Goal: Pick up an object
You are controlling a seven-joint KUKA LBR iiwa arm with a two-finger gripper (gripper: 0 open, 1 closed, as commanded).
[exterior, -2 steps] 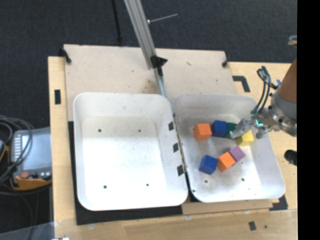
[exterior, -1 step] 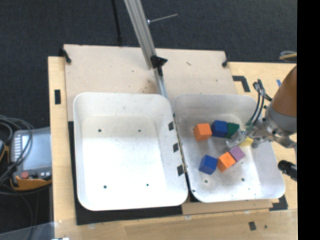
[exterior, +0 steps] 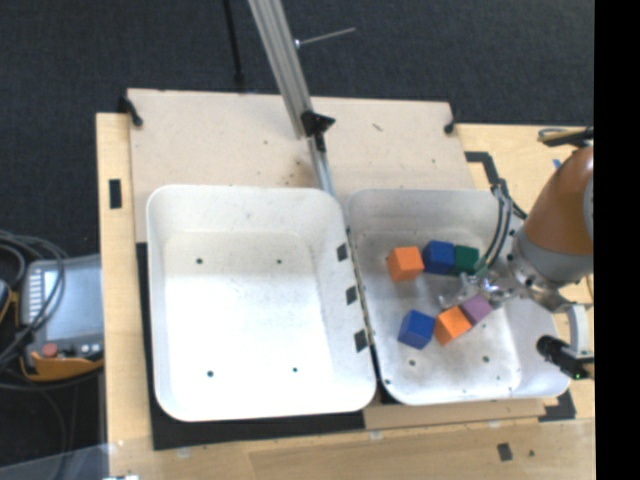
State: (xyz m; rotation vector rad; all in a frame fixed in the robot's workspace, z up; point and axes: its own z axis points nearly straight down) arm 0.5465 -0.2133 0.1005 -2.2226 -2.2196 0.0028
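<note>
Blue cube (exterior: 417, 328) touches orange cube (exterior: 453, 323) beside claw (exterior: 468, 292).

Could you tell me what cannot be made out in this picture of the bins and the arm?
- Gripper: too small and blurred in the camera view to tell how it stands.
- Purple block: touching the gripper or only beside it, cannot tell.
- Green block: partly hidden by the blue block and cables.
- Arm: cut off at the right edge.

two white bins (exterior: 250, 203), two orange cubes (exterior: 405, 262), two blue cubes (exterior: 416, 328), one green cube (exterior: 466, 258), one purple cube (exterior: 477, 309)
</note>
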